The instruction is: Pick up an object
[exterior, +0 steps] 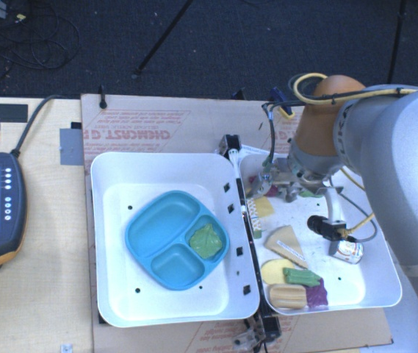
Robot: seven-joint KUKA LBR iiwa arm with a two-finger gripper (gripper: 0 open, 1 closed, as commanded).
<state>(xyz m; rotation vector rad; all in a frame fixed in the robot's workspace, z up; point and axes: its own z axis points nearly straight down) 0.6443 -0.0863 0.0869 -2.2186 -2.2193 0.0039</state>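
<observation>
Your gripper point(294, 190) low at right bin point(385, 289) far edge, grip state cannot be told, blue tray point(166, 243) holding green item point(206, 240) in left bin point(113, 285)

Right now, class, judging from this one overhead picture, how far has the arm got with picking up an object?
Done: the end effector has reached down into the right bin, at its far end. In hand: nothing visibly gripped. Left: a pick itself; the wedge, green piece and purple piece lie in that bin. The blue tray with its green item sits in the left bin.
</observation>
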